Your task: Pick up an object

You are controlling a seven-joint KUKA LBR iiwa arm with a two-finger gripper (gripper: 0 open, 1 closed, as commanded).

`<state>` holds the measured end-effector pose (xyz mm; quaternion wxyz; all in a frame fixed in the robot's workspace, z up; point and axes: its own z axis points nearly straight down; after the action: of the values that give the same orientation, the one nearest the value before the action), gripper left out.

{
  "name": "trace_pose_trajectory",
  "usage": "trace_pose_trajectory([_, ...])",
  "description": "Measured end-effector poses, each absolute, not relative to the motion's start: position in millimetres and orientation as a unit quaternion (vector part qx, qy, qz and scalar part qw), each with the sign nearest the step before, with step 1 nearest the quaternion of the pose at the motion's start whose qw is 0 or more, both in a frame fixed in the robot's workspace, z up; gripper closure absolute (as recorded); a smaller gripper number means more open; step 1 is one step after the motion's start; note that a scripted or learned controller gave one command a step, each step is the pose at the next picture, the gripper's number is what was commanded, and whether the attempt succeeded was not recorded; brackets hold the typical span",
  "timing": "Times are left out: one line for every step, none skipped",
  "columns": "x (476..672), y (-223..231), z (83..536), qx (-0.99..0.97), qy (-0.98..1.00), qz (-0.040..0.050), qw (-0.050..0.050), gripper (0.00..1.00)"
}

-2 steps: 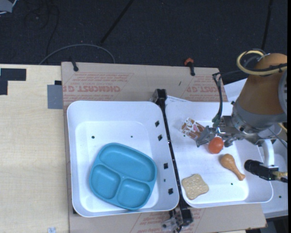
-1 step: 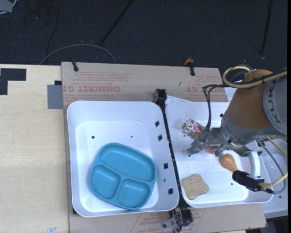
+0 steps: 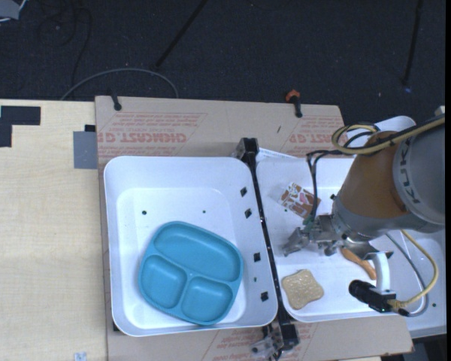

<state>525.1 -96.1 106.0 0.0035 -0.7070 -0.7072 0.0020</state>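
From my remote seat I see the arm (image 3: 387, 183) reaching in from the right and bending down over the right bin (image 3: 278, 186). The gripper (image 3: 295, 243) sits low in the middle of that bin, pointing toward the divider between the two bins. From this slanted angle I cannot tell whether it is spread or closed, and I see nothing clearly caught in it. The things I could pick lie close around it. A small printed packet (image 3: 298, 198) lies just above the gripper in the view, toward the far side of the bin. A tan bread-shaped piece (image 3: 301, 288) lies flat near the bin's near edge, just below the gripper and apart from it. An orange thing (image 3: 358, 260) peeks out from under the wrist, too hidden for me to name. The left bin (image 3: 173, 173) holds a blue divided plate (image 3: 190, 272), resting flat in its near half, well apart from the gripper.
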Motion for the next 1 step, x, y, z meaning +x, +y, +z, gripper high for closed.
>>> trace_pose_trajectory([525.5,-98.1,117.7,-0.709,-0.705,0.0017,0.003,1.0])
